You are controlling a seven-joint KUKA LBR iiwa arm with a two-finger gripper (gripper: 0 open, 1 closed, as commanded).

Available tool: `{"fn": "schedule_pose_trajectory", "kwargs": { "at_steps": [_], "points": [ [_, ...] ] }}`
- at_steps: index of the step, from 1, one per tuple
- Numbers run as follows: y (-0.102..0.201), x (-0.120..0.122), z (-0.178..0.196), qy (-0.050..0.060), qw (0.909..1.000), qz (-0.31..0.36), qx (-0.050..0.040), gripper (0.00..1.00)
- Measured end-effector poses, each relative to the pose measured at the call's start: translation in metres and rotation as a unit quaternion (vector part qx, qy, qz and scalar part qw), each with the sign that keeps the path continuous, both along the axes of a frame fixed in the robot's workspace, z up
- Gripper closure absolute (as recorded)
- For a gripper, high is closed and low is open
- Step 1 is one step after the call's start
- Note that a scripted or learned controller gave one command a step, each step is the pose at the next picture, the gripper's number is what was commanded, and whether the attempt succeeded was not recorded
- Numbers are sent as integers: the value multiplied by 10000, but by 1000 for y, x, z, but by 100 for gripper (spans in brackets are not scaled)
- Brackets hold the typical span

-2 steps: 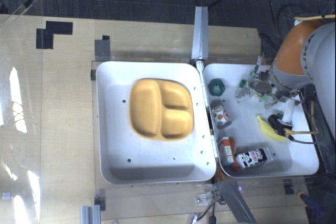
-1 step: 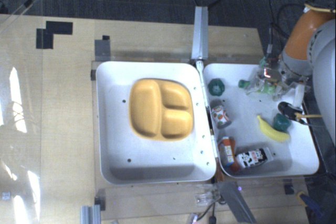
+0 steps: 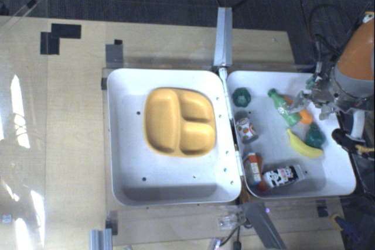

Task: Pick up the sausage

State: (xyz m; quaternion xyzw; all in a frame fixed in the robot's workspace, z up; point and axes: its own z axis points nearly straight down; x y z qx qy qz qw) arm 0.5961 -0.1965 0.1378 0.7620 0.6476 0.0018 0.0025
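Observation:
The sausage (image 3: 254, 168), a short reddish-brown piece with a pale label, lies in the right bin (image 3: 345, 184) near its front left corner. It rests beside a black-and-white carton (image 3: 283, 175). My gripper (image 3: 317, 95) hangs over the far right part of that bin, above a green bottle (image 3: 283, 107) and an orange piece (image 3: 305, 117). It is well away from the sausage, up and to the right of it. Nothing is seen held.
A yellow divided plate (image 3: 179, 121) sits in the left bin (image 3: 126, 184). The right bin also holds a dark green round thing (image 3: 241, 96), a small can (image 3: 246, 129), a banana (image 3: 304, 146) and a teal piece (image 3: 316, 136). A metal post (image 3: 224, 38) stands behind the bins.

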Motion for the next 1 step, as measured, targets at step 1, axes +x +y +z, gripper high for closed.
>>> {"fn": "schedule_pose_trajectory", "kwargs": {
  "at_steps": [1],
  "points": [
    [1,2,11,-25,10000,14,-3,100]
  ]
}}
